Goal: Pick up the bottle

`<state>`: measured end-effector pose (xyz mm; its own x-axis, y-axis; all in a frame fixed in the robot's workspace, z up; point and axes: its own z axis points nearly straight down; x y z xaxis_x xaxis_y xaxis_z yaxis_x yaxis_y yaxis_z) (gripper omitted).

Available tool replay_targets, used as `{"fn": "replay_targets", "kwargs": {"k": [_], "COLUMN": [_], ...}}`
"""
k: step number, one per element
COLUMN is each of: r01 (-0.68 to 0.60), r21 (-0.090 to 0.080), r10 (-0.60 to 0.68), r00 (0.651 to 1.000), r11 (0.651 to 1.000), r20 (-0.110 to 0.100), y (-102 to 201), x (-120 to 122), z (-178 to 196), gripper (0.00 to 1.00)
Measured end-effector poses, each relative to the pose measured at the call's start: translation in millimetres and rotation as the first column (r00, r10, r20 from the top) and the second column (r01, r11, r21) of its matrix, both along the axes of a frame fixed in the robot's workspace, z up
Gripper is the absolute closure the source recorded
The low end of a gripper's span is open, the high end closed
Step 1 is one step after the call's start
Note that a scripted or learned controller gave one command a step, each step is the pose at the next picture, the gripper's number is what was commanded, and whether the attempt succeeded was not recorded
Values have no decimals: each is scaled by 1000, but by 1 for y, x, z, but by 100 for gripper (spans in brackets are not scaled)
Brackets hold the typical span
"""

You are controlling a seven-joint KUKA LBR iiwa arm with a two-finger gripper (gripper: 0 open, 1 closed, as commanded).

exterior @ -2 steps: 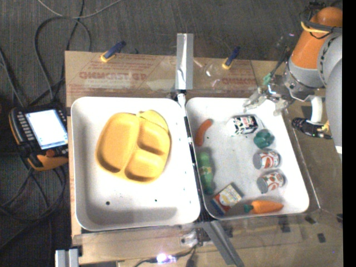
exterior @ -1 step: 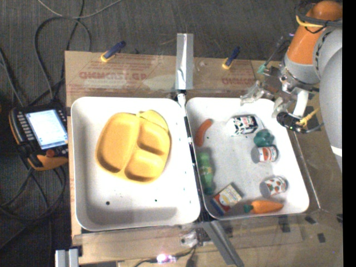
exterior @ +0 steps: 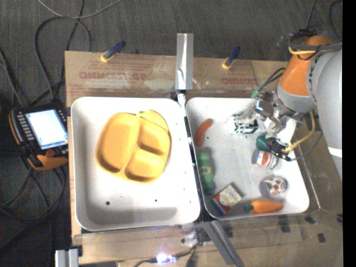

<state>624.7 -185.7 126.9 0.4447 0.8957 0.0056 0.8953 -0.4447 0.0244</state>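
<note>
Lying by the bin wall, green bottle (exterior: 206, 171), label unreadable

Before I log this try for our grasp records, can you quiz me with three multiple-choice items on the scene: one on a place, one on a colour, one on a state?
1. Where does the green plastic bottle lie?
A. in the left bin
B. along the right bin's left wall
C. on the floor

2. What colour is the moulded compartment tray in the left white bin?
A. yellow
B. blue
C. black

3. How does the bottle stand relative to the gripper?
A. clamped in it
B. lifted above the bins
C. lying apart from it

Answers: 1 B, it lies by the wall of the right white bin; 2 A, the tray is yellow; 3 C, the gripper is over the bin's far right part.
</note>
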Motion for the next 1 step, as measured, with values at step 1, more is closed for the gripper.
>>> {"fn": "replay_targets", "kwargs": {"k": [1], "r01": [-107], "r21": [3], "r10": [108], "r00": [994], "r11": [994], "r20": [-27], "y": [42], "x": [27], "z": [-3], "gripper": [0]}}
